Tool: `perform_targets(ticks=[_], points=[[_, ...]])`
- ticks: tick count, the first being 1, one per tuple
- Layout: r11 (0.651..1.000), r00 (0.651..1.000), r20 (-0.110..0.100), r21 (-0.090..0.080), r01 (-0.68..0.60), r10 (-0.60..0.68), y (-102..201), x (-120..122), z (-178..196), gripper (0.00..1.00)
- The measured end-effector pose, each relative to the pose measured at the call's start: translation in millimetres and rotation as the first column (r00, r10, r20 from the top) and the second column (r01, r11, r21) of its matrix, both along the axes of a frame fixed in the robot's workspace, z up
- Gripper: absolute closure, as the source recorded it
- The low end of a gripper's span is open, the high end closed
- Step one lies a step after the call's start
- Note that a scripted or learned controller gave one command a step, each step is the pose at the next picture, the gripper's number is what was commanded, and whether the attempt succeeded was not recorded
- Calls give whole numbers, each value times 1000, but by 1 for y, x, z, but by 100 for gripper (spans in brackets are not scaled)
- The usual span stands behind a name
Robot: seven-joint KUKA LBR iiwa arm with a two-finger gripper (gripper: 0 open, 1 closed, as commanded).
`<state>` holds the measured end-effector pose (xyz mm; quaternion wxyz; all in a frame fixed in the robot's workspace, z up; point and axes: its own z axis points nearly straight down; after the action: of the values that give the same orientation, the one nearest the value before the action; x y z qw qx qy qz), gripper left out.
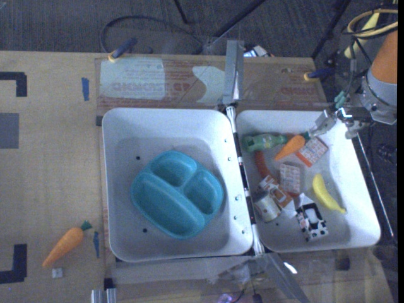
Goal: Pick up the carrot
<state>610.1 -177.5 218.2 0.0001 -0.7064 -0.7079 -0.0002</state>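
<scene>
Orange carrot (pixel 290 148) perhaps beside jaws (pixel 320 124)

Orange carrot (pixel 290 148), tilted, in right bin (pixel 363 229)

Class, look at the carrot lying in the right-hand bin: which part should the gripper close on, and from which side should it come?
Probably the thick orange middle of the carrot, approached from above. It lies flat and slanted, its narrow end down-left and its wide end up-right against the orange-and-white packet, with the green bottle just to its left. Closing across its width, not along it, should avoid both neighbours. The gripper sits near the wide end.
</scene>
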Motion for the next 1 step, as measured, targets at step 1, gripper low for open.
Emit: perform_targets(ticks=[1], points=[[977, 976, 13, -6, -215, 215, 34, 16, -118, 0]])
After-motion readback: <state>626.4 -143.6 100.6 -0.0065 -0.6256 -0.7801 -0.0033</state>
